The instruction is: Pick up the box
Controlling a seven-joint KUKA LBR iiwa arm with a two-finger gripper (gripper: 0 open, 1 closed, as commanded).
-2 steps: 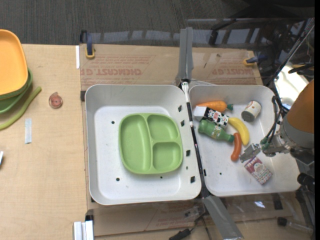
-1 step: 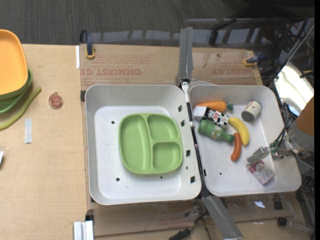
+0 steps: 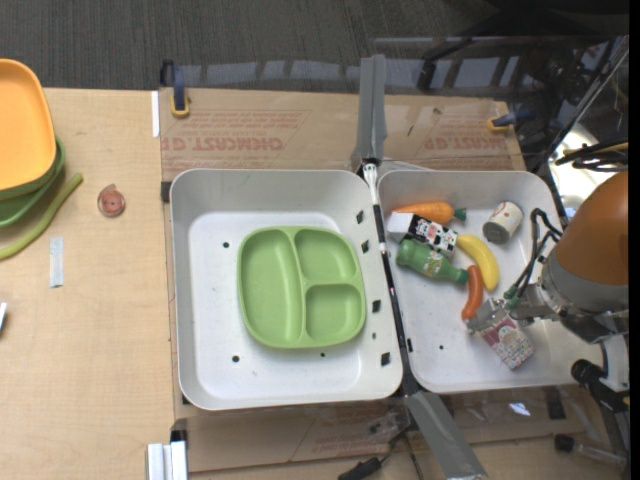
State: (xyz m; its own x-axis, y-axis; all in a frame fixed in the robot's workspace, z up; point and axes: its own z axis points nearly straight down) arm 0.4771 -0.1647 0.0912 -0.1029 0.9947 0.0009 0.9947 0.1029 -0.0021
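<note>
The small pink patterned box point(image 3: 508, 341) lies in the right white bin point(image 3: 440, 368), near its front right corner. The two-finger gripper point(image 3: 497, 316) is placed just over it; a grasp cannot be confirmed. Closing, then lifting, is judged next.

This looks like a robotics lab. The wooden desk point(image 3: 80, 368) carries two white bins point(image 3: 190, 298) laid on flattened cardboard point(image 3: 270, 133) held down by clamps point(image 3: 178, 103). A grey arm with an orange band point(image 3: 600, 233) reaches in, cables trailing. Toy food such as a plastic banana point(image 3: 480, 258) fills one bin. Grey carpet point(image 3: 200, 18) and chair legs point(image 3: 470, 53) lie behind.
</note>
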